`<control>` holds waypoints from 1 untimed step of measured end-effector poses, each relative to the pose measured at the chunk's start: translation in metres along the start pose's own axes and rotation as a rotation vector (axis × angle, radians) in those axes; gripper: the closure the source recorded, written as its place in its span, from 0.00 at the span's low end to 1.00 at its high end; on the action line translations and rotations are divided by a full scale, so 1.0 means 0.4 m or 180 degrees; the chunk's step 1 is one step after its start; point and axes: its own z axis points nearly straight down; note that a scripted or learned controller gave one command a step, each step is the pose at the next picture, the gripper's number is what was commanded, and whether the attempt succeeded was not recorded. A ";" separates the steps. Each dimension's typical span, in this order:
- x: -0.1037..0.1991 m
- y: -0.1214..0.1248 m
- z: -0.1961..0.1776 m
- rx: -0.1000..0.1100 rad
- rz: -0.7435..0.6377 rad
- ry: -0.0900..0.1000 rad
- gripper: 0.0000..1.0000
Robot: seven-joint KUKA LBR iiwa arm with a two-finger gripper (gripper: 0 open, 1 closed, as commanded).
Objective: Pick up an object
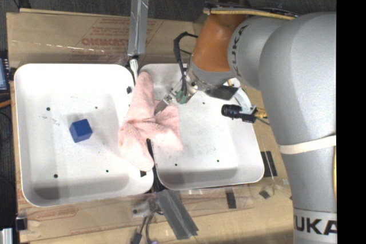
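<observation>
Across the ridge between the two shallow white bins lies a crumpled pink cloth (150,123), most of it in the right bin (229,166). My tool (162,104) touches its upper folds, the thin fingers close together and seeming to pinch a fold of fabric. A small blue cube (80,130) sits well apart in the left bin (34,180). My grey arm (286,66) crosses the right bin's far corner, hiding it. Brown cardboard (86,37) covers the surface behind.
</observation>
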 end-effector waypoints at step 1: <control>0.001 0.000 -0.016 0.0014 -0.0011 0.0010 1.00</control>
